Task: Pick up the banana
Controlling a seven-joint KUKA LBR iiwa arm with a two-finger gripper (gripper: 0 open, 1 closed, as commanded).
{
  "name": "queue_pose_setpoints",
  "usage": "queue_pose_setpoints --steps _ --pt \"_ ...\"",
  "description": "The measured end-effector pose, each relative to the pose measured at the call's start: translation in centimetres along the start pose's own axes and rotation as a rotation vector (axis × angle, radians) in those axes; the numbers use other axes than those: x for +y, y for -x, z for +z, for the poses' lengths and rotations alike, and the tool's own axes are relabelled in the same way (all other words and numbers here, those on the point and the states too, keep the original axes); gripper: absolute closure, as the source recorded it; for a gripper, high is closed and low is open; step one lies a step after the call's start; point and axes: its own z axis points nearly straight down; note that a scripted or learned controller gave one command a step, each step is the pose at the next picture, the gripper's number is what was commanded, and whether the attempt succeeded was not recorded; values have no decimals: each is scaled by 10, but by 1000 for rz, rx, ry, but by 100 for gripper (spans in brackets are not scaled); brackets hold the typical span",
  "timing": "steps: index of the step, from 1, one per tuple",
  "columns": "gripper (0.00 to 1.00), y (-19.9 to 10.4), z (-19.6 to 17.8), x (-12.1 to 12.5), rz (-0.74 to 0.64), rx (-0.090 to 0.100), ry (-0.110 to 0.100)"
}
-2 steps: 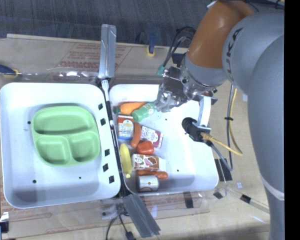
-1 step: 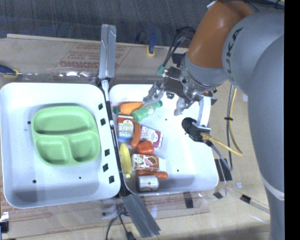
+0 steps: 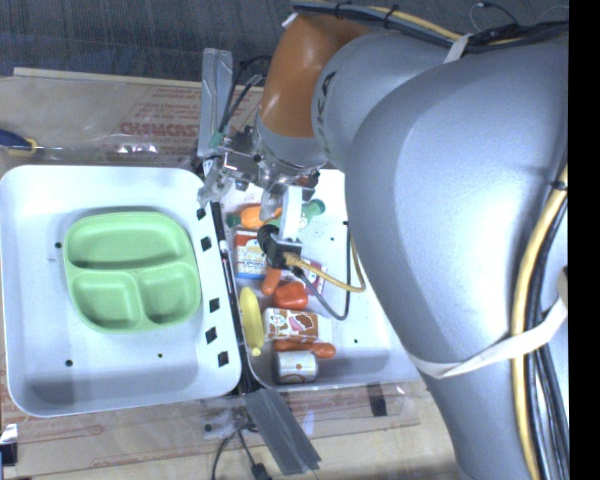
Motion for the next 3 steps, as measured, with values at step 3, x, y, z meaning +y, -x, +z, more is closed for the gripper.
queue_pose_setpoints --steps 3 --pt "0 35 0 -33 -163 0 2"
